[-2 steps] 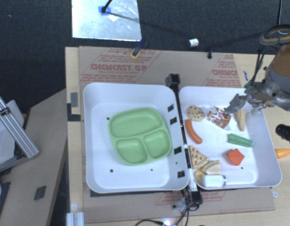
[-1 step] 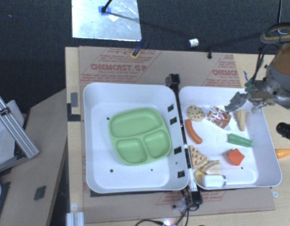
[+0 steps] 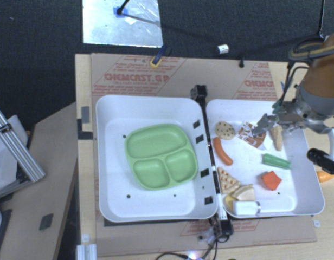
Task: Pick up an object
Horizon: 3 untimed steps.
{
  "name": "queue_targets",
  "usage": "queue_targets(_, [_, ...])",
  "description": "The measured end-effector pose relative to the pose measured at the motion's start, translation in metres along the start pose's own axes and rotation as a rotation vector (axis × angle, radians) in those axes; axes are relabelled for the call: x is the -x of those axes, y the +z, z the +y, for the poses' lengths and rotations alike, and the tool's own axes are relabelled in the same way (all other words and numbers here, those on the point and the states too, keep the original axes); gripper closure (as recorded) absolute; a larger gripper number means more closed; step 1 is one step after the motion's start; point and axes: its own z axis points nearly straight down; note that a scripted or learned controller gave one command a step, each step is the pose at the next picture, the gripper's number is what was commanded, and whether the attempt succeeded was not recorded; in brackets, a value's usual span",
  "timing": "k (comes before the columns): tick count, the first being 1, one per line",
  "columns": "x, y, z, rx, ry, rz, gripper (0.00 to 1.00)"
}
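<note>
I'm hovering the gripper, fingers apart and empty, over the packet at the right bin's twelve o'clock; the cone alongside could spoil the pinch.

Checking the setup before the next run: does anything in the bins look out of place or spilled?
Nothing stands out. The green tray lies flat in the left bin, and the toy foods, such as the sausage, lie scattered inside the right bin.
</note>
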Motion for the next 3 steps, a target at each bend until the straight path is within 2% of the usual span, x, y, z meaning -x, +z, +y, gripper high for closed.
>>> queue_targets(2, [0.003,0.118,-0.013,-0.001,0.001,0.001,0.0])
queue_targets(3, [0.003,0.146,-0.013,0.001,0.0,0.0,0.0])
